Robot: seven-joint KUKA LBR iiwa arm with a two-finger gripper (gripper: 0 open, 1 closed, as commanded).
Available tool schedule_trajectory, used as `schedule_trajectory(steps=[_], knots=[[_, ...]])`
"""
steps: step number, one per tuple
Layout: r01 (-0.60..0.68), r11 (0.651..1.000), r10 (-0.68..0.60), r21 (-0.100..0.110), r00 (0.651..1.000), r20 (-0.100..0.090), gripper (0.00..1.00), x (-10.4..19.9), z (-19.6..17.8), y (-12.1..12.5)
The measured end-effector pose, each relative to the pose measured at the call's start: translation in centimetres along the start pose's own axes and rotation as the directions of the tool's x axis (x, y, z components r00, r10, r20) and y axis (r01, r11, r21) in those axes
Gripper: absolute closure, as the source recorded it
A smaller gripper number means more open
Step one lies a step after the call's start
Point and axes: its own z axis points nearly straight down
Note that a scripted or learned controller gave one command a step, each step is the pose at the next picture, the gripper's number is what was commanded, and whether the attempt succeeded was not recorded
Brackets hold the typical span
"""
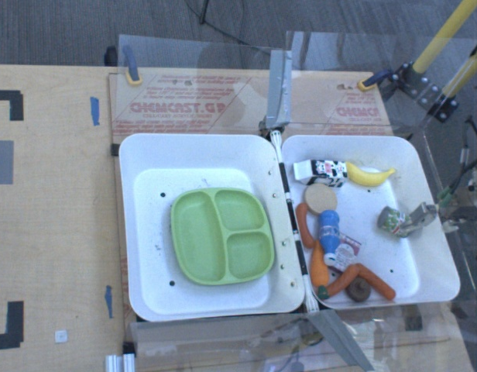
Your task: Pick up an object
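Note:
The right bin [432,262] holds several small objects. A yellow banana [370,175] lies near its back, beside a black-and-white patterned carton [324,169]. A tan round disc [321,199] sits just below the carton. A blue bottle [329,231] lies in the middle on a red-and-white packet [348,247]. Orange carrot-like pieces [368,277] and a dark brown ring [359,289] lie at the front. A crumpled green and silver item [399,222] rests alone toward the right wall.
The left bin [145,169] holds a green divided plate [221,235]. A hinged ridge [289,215] separates the two bins. Clear plastic panels [184,103] stand behind them. Yellow poles with a black clamp [424,84] and cables stand at the right.

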Motion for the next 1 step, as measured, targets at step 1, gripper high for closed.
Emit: schedule_trajectory(steps=[1], knots=[[-0.079, 0.997, 0.079, 0.001, 0.997, -0.001, 0.00, 1.91, 2.06, -1.35]])
